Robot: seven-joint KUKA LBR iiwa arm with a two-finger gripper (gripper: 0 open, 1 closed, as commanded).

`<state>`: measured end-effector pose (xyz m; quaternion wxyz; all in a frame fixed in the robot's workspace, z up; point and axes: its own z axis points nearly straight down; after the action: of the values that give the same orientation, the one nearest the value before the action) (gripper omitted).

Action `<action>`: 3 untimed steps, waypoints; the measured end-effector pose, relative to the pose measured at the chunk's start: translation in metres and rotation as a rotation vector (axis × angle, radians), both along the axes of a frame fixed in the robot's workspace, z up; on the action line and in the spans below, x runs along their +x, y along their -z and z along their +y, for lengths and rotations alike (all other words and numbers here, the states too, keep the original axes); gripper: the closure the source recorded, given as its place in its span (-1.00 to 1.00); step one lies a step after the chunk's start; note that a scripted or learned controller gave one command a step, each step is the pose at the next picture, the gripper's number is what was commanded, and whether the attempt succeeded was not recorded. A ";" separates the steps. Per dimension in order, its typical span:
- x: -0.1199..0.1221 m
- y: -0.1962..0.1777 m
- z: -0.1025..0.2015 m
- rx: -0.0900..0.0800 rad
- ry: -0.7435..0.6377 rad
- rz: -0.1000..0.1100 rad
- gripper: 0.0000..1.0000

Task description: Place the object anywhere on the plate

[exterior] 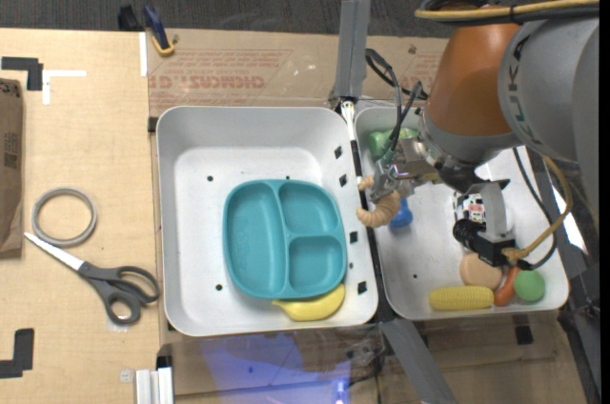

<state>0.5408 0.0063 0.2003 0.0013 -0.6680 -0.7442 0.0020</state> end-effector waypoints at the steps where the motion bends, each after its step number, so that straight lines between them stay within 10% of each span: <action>1: 0.001 -0.012 0.062 0.000 -0.053 -0.003 1.00; 2: 0.001 -0.012 0.062 -0.001 -0.053 -0.002 -1.00; 3: -0.030 -0.093 0.003 -0.001 -0.015 -0.003 -1.00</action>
<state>0.5106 0.0094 0.2931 -0.0002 -0.6622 -0.7493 0.0012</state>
